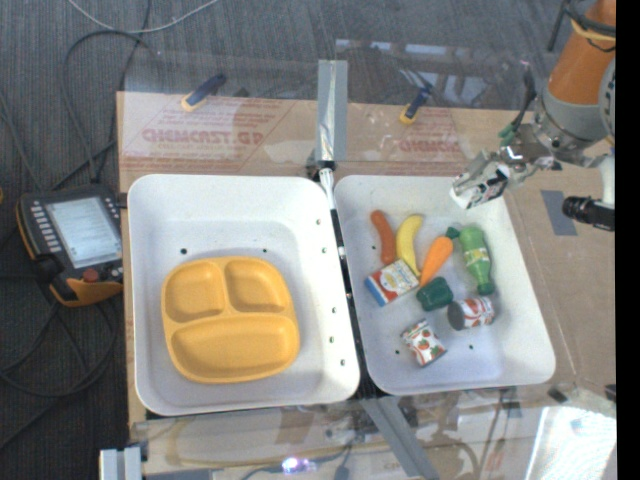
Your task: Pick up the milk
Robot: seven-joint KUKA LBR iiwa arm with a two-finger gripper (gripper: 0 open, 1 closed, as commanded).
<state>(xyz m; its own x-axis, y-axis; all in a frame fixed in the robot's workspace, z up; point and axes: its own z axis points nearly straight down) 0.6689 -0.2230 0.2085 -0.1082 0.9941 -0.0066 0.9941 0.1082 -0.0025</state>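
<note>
The milk, a small white carton (392, 281) with red and blue print, lies on its side in the middle of the right bin (520, 363). It rests just below a yellow banana (409, 240) and an orange sausage (383, 234). My gripper (478, 186) hovers over the right bin's far edge, up and to the right of the carton and well apart from it. Nothing shows in the gripper.
An orange carrot (435, 258), a green bottle (476, 258), a dark green cup (434, 293), a red and white can (472, 313) and a second white carton with red print (424, 343) crowd around the milk. The left bin (230, 203) holds a yellow divided plate (230, 318).
</note>
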